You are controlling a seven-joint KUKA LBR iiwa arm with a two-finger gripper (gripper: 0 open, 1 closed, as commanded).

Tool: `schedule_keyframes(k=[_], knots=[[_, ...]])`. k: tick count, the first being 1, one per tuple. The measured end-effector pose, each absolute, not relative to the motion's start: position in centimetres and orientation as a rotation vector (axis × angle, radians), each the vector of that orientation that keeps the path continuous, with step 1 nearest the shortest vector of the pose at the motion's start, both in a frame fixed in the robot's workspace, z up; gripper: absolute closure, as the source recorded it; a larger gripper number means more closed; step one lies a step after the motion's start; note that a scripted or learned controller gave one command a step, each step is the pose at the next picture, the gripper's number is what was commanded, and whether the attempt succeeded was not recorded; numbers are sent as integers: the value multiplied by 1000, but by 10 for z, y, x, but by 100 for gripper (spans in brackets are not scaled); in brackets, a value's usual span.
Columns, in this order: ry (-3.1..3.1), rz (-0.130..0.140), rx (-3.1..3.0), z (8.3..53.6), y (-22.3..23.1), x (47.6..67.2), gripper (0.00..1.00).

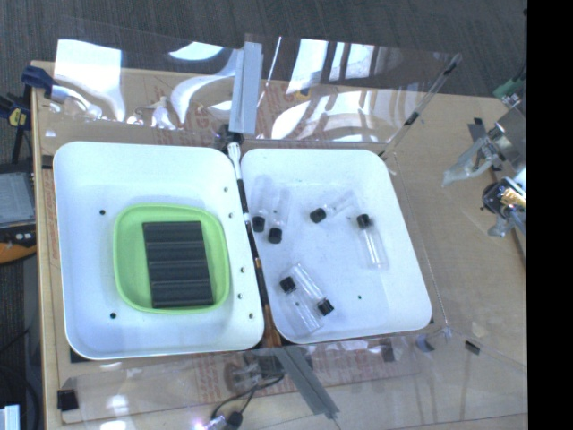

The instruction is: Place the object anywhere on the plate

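A lime-green square plate lies in the left white bin. A dark ridged rectangular block rests on the plate's middle. Several clear vials with black caps lie scattered in the right white bin: one near the divider, one at the upper middle, one toward the right, and a pair at the lower middle. My gripper sits at the far right edge of the camera view, outside both bins and well away from the vials and the plate.
A clear plastic wall stands behind the bins with a grey post at the divider. A metal bracket lies at the bench's front. Bare bench lies right of the right bin.
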State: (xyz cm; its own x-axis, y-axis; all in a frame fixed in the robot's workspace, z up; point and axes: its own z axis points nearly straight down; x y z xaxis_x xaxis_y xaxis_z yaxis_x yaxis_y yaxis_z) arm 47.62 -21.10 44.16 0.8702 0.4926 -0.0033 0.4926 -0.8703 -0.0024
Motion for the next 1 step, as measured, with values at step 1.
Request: schedule_keyframes(k=[1], knots=[[-603,5,-3082,442,-211,476,0]])
